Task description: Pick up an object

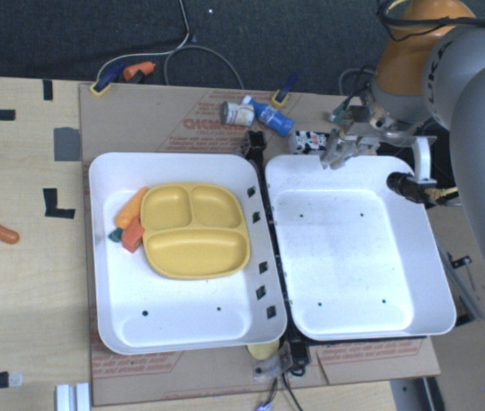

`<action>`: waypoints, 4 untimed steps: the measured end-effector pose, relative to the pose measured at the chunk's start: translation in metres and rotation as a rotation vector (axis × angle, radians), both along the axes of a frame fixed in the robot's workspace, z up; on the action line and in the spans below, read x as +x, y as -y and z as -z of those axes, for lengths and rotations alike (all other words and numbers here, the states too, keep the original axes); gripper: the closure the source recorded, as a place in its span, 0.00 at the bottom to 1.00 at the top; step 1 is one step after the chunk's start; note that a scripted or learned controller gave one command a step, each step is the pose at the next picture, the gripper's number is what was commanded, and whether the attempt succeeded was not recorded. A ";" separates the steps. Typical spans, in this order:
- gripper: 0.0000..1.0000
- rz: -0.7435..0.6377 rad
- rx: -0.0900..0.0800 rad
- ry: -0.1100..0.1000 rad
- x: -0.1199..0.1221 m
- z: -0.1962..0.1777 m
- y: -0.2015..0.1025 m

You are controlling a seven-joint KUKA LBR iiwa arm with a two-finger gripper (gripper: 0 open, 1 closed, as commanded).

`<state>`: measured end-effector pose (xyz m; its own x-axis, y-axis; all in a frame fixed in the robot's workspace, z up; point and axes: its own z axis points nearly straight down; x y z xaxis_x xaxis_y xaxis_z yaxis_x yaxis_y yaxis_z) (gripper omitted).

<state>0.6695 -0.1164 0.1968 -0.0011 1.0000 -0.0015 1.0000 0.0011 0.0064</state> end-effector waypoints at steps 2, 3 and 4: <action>1.00 -0.004 0.003 -0.011 -0.079 0.004 -0.151; 1.00 0.003 0.000 -0.007 -0.049 0.014 -0.105; 1.00 -0.009 0.004 -0.011 -0.094 0.013 -0.211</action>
